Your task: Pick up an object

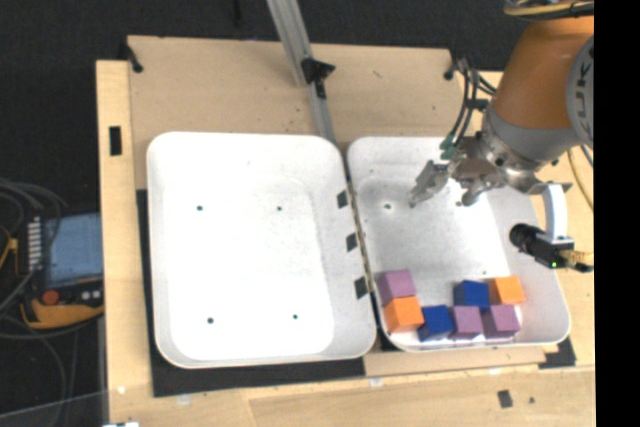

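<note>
Claw spread, fingers apart and holding nothing, hanging over the upper part of the right bin. Arm reaching in from the right, grey wrist under an orange band.

Blocks clustered along the near edge of the right bin, well apart from the claw. Purple block touching an orange block just below it. Blue block beside the orange one, then a second purple block and a third in a row toward the bin's right corner. Second blue block and a small orange block just behind that row, side by side.

Left bin touching the right bin along a shared edge, a few dark specks on its floor.

Both bins resting on the bench. Slanted metal pole rising from the bench behind the bins. Handheld controller with cables lying off the bench's left side.
</note>
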`<action>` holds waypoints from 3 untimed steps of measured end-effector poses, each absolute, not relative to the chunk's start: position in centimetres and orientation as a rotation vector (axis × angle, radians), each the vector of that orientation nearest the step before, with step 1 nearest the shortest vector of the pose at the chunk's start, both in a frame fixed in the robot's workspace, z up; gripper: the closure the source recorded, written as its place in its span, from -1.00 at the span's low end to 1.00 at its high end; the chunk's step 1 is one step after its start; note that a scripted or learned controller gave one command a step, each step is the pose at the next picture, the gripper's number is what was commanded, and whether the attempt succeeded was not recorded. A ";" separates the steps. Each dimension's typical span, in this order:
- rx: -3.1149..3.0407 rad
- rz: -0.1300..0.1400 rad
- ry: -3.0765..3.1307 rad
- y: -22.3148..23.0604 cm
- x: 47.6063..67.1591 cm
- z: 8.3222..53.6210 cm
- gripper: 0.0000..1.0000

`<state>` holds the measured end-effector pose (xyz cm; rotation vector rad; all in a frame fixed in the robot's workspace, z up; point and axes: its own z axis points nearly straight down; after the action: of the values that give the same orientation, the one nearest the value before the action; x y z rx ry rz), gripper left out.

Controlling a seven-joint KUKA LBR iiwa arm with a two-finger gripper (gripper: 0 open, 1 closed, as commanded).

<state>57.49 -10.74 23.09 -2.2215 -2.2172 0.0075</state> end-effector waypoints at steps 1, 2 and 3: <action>-2.222 0.008 -2.216 -11.1 56.9 16.9 -1.00; -2.221 0.007 -2.217 -11.8 55.9 11.5 -1.00; -2.236 -0.005 -2.210 -11.7 56.1 12.9 1.00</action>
<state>56.11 -11.73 12.91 -2.2364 -2.2096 -0.0047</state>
